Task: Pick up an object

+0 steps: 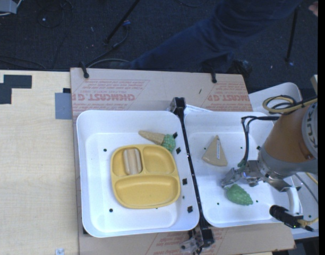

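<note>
Left bin (93, 142): holds a yellow divided tray (152, 193), set slightly toward the bin's 5 o'clock side. In the tray's 10 o'clock compartment lies a tan hot-dog-like piece (132, 160), lengthwise along 12–6. Just off the tray's rim at 1 o'clock rests a cone-shaped toy (153, 137) with a green end (169, 142), the green end touching or nearly touching the rim.

Right bin (215, 217): a tan wedge (215, 153) lies toward 10 o'clock. A green leafy lump (239, 195) sits near the bin's middle, toward 6 o'clock.

My arm (292, 139): enters from 3 o'clock, orange band showing above the wrist. My gripper (232, 178) hangs over the right bin, directly at 11 o'clock of the green lump and just beside it, with the wedge apart at its 11 o'clock. Whether my fingers are spread or closed, I cannot tell; nothing visibly sits between them.

Under both bins: a cardboard sheet (152, 92) with red print.
</note>
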Tool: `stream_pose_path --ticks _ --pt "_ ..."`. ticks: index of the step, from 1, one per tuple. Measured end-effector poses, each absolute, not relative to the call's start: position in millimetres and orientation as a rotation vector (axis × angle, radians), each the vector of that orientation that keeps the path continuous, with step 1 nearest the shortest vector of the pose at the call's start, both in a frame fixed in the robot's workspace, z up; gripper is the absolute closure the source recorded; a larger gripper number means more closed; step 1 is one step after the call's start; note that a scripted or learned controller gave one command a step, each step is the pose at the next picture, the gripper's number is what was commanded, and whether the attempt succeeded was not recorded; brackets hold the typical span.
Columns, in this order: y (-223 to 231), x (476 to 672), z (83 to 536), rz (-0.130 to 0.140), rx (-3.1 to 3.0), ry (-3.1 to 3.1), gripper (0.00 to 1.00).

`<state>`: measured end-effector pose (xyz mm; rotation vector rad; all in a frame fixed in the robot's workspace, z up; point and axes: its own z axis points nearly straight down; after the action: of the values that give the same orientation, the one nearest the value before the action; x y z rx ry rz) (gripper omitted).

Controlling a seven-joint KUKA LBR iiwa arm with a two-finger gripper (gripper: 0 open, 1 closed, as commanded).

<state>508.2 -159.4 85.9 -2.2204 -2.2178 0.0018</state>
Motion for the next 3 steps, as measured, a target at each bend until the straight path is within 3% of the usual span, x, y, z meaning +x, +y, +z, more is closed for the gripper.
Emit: stream_pose_path --ticks 1,3 --pt "-160 508.8 98 0.0 -2.224 -2.214 1.0" --pt "-176 498.8 193 -0.001 -2.229 -2.217 1.0"
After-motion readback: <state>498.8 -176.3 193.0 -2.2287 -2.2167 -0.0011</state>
